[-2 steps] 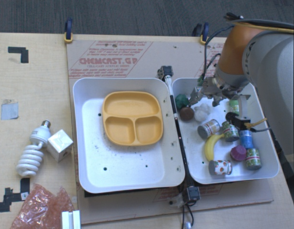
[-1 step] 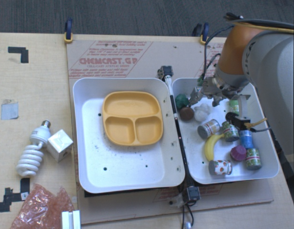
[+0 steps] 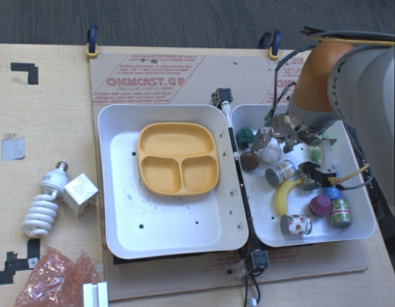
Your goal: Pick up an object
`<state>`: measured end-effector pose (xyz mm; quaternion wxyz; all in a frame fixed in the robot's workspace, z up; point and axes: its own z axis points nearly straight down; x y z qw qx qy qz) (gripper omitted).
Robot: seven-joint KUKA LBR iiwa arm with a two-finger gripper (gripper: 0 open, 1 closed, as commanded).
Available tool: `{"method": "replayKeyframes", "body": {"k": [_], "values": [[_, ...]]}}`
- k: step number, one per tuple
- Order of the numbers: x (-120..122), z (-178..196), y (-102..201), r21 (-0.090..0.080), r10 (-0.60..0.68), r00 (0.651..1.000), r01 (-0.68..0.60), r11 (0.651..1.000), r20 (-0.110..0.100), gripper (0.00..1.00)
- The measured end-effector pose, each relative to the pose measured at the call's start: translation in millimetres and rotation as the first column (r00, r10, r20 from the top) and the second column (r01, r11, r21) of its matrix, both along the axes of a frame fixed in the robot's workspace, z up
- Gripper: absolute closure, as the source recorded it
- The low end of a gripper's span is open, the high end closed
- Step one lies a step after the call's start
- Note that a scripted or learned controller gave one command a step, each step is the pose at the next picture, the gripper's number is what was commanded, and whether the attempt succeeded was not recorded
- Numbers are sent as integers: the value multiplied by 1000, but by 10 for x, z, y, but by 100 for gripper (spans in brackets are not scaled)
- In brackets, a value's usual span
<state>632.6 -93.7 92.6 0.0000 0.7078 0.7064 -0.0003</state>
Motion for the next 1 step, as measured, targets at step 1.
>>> {"method": "replayKeyframes", "body": {"k": [1], "values": [[230,-9,-63,-9,1,1000,-1,1000,-13,0]]}}
